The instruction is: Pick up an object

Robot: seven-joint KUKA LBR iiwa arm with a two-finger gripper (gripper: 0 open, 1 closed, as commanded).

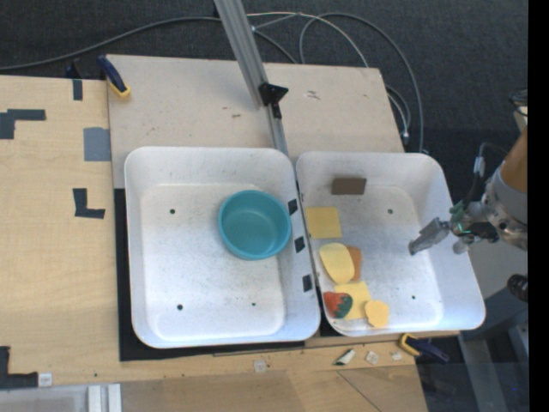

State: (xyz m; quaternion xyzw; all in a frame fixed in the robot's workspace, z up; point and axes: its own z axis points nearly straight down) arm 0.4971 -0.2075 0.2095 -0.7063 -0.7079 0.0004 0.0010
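The table (51,187) is light wood with dark tape marks, set on a dark carpeted floor (463,24). A paler board (197,101) lies on it beneath two shallow white bins. The right bin (429,187) serves as the landmark here.

Nearest the camera, inside the right bin's front part, a small round yellow piece (377,313) lies just beside a red and green item (338,303); that item rests against a yellow block (356,294). Behind these sits a yellow-orange oval piece (340,263); farther back a flat yellow square (324,222); and near the back wall a small brown block (349,185). All pieces lie along the bin's left half.

To the left of the right bin, the left bin (154,230) holds a teal bowl (254,223), upright, near the shared wall.

The gripper (426,239) hangs over the right bin's right half, well apart from the pieces. Whether the jaws are spread or pressed together cannot be told; only one grey finger is distinct. The arm (506,204) is cut off at the frame edge.

Behind the right bin, a grey metal pole (244,41) rises from a black clamp, and cables (360,33) loop over the floor.
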